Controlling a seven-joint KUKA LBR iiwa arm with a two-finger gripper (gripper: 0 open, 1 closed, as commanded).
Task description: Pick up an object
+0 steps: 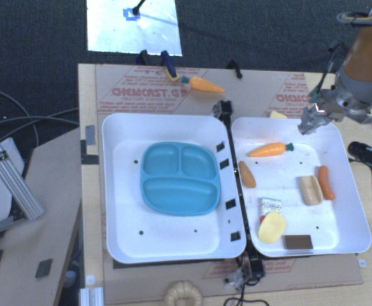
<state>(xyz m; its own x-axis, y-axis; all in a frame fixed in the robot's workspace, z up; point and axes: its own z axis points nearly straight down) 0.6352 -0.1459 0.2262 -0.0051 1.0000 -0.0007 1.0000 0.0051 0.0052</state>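
Carrot (267,150): tapered, orange, smooth, lying in right bin (345,234) | tool (308,125): above bin's far rim, grip state unclear

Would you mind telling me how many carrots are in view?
2: one carrot lies in the right bin near its top; the other lies on the board behind the left bin.

We see two bins side by side: the left bin (119,190) holds a plate (179,177). In the right bin (351,225) a carrot (267,149) lies at the back, a sausage (326,182) just right of a bun (310,190), and another carrot (202,85) lies behind the bins
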